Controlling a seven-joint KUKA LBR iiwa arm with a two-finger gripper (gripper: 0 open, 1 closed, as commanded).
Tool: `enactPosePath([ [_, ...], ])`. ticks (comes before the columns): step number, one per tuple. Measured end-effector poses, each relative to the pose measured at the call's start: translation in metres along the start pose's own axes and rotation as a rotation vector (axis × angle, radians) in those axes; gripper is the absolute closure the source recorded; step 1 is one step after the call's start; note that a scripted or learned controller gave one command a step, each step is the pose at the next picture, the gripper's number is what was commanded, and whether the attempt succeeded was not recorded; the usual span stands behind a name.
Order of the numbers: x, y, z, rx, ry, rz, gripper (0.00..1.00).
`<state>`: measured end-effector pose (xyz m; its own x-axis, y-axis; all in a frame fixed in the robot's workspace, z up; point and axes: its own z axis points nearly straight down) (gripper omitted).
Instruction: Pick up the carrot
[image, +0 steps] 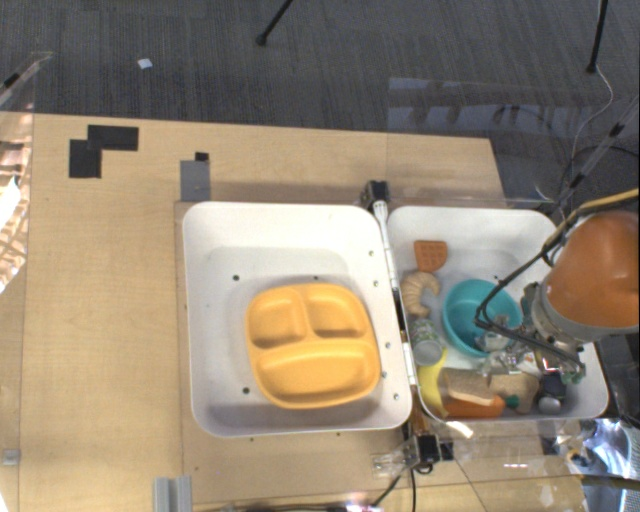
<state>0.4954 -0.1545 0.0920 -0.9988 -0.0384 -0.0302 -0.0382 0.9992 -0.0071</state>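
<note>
The carrot is a short orange piece lying near the front edge of the right bin, partly under a tan block. My gripper hangs low over the front right part of that bin, just right of and slightly behind the carrot. Cables and the grey wrist with its orange band cover the gripper's tip. Nothing can be made out as held.
A teal bowl stands in the middle of the right bin, close to the wrist. A croissant-shaped toy, an orange cracker, a grey can and a yellow item line its left side. The left bin holds a yellow divided plate.
</note>
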Motion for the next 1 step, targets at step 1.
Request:
enactPosePath([
  [1, -0.0038, -0.0172, 0.0005, -0.004, -0.001, -0.225, 1.00],
])
